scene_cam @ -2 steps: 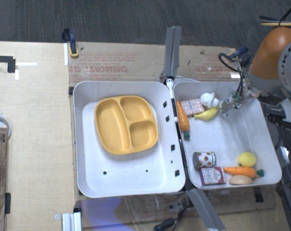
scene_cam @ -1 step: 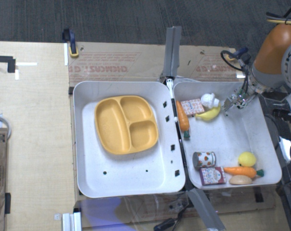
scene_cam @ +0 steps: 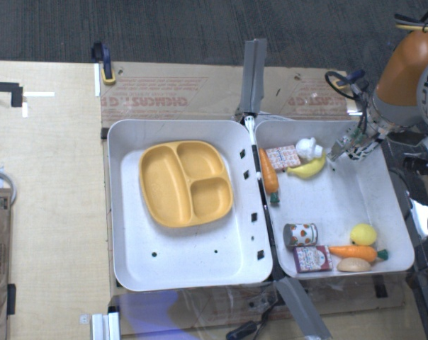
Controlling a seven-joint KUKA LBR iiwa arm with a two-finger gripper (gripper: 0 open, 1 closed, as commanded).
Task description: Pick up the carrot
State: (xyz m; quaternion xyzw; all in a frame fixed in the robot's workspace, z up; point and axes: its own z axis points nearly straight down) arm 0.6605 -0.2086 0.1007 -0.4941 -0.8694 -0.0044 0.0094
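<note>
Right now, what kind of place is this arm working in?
Probably a robot lab bench: two white bins on cardboard, a yellow divided plate, and toy food like a carrot.

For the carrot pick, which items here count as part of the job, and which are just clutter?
Part of the job:
carrot by the left wall
carrot near the front wall
tool

Just lying about:
banana
lemon
can
red carton
yellow divided plate in the left bin
</note>
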